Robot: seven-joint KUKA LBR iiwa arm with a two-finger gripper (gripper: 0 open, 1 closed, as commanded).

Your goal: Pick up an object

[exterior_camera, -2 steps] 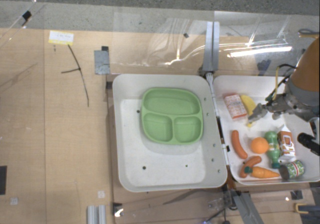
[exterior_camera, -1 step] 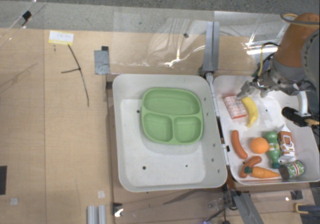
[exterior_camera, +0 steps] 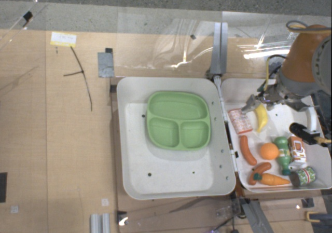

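Observation:
The right bin (exterior_camera: 236, 87) holds several toy foods. A yellow banana (exterior_camera: 262, 118) lies near its middle, with a red-and-white packet (exterior_camera: 240, 121) to its left. Below them are a red sausage (exterior_camera: 247, 150), an orange (exterior_camera: 268, 151), a carrot (exterior_camera: 272, 179) and a green-labelled can (exterior_camera: 303, 176). My gripper (exterior_camera: 259, 101) hangs low over the bin's upper part, just above the banana's top end. Nothing shows held in it. The grey arm with its orange band (exterior_camera: 306, 55) rises behind it and hides the bin's far right corner.
The left bin (exterior_camera: 129, 175) carries a green divided plate (exterior_camera: 179, 121). A grey post (exterior_camera: 219, 50) stands between the bins at the back. A red-and-white carton (exterior_camera: 296, 150) and a green vegetable (exterior_camera: 282, 146) crowd the right bin's right side.

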